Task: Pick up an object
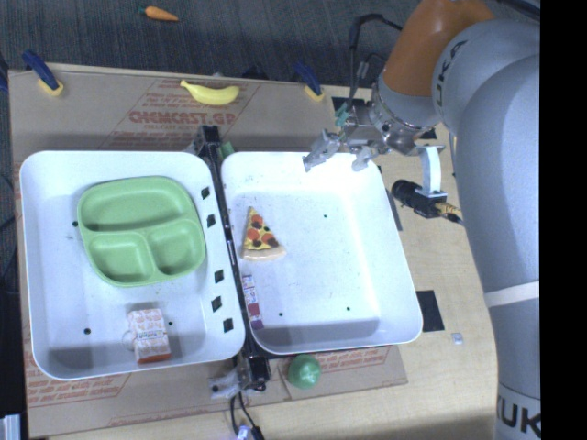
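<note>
A toy pizza slice (260, 235) lies in the right bin (367, 273), near its left wall. A green divided plate (139, 227) and a small red-and-white packet (149, 334) sit in the left bin (46, 273). My gripper (337, 160) hangs over the back rim of the right bin, well up and to the right of the pizza slice. Its two fingers (315, 160) are spread apart, and nothing is between them.
A yellow toy banana (211, 91) rests on the cardboard behind the bins. A green ball (304, 370) sits at the front of the right bin, outside it. An orange carrot (161, 13) lies on the floor beyond. The arm fills the right side.
</note>
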You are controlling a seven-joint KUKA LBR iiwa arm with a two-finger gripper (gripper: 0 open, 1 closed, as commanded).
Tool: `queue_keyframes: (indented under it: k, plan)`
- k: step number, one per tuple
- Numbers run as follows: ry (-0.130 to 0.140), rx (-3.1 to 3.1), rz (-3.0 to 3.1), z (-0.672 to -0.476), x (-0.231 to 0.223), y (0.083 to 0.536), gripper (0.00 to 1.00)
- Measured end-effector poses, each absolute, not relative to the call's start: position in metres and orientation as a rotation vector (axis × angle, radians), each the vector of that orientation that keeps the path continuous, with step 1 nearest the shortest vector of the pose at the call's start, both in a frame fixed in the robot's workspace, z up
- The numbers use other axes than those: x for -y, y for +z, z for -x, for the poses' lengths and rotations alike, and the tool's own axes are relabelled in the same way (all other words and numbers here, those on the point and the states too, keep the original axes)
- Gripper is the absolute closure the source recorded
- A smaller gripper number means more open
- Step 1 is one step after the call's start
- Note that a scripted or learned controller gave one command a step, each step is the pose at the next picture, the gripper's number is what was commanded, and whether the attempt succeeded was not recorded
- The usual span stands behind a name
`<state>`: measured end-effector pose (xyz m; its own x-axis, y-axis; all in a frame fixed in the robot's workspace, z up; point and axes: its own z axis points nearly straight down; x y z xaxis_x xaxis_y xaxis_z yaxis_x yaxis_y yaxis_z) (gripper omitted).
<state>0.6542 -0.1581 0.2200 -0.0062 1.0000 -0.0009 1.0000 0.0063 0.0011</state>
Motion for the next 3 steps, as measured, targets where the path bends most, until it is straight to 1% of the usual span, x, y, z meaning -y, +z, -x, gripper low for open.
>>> queue_keyframes:
  k: [1, 2, 3]
  plan:
    - [-0.006, -2.235, -2.218, -0.655, 0.1, 0.089, 0.0]
    - [-0.004, -2.236, -2.212, -0.657, 0.101, 0.102, 1.0]
    - [0.004, -2.231, -2.214, -0.652, -0.013, 0.193, 1.0]
